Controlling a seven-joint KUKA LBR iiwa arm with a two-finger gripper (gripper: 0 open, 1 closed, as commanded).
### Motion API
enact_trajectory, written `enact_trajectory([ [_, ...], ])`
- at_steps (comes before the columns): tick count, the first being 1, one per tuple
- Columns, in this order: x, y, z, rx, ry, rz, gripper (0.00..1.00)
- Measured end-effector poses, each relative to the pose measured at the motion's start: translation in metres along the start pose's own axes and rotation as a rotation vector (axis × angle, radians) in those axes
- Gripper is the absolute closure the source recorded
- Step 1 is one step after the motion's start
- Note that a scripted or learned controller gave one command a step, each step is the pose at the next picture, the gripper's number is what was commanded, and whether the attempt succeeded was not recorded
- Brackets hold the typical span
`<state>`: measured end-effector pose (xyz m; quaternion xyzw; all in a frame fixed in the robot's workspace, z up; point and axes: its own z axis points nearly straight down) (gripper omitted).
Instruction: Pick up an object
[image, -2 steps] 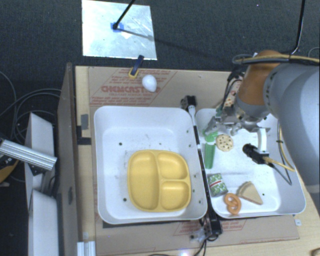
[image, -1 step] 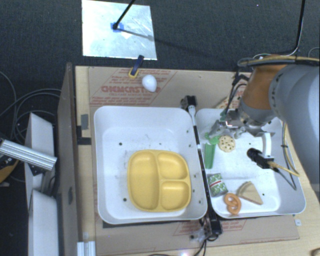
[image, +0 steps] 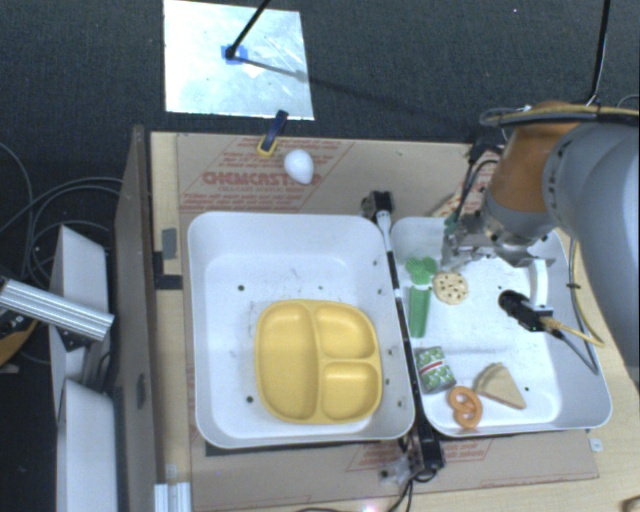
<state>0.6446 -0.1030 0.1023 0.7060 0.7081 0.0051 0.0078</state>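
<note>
Bench: left bin (image: 230, 262) holds a plate (image: 318, 360), right bin (image: 560, 372) a cookie (image: 451, 289). Gripper (image: 452, 256) hangs close to the cookie; its opening cannot be told.

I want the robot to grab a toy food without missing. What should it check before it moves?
1. Things to pick lie in the right bin: a cookie, a green stick, a green packet, a pretzel and a tan wedge: ok.
2. The gripper is over the right bin, just above the cookie in the picture: ok.
3. The cookie is clear of the green stick beside it: cannot tell, they lie very close.
4. The pretzel is clear of the tan wedge: cannot tell.
5. The yellow plate in the left bin is away from the arm: ok.
</note>
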Motion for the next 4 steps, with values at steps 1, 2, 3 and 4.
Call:
enact_trajectory([
  [1, 0.0, 0.0, 0.001, 0.001, 0.0, 0.0, 0.0],
  [2, 0.017, -0.004, 0.015, 0.011, 0.0, -0.002, 0.0],
  [3, -0.005, 0.006, 0.017, 0.014, 0.003, 0.003, 0.0],
  [4, -0.004, 0.004, 0.007, 0.024, 0.005, 0.001, 1.0],
])
